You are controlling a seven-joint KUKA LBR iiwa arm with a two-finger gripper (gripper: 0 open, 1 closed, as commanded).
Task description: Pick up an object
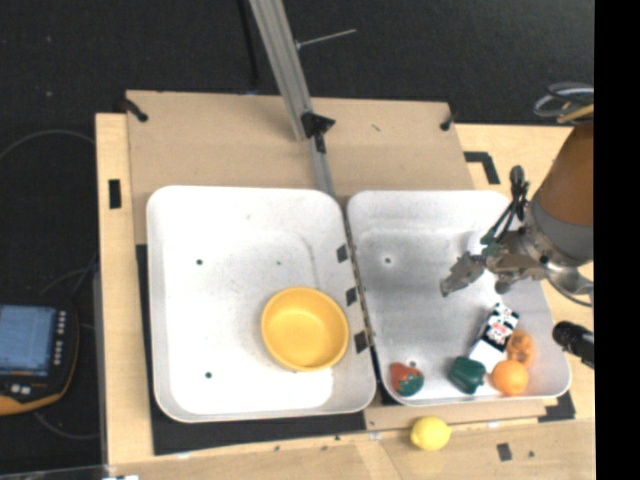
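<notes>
My gripper (458, 279) hangs over the middle of the right bin (420, 228), reaching in from the right on the grey arm with its orange band (570, 183). Nothing shows in its grasp. Along the bin's near right corner lie a red fruit-like piece (405, 376), a dark green block (466, 374), an orange ball (510, 377), a smaller orange piece (520, 346) and a black-and-white item (498, 326). The black-and-white item is the closest, a little below and right of the gripper. A yellow bowl (305, 328) sits in the left bin (200, 238).
A yellow lemon (430, 433) lies on the bench outside the bins, by the front edge. A metal pole (290, 68) slants up from between the bins at the back. A handheld pendant (35, 353) rests at the far left.
</notes>
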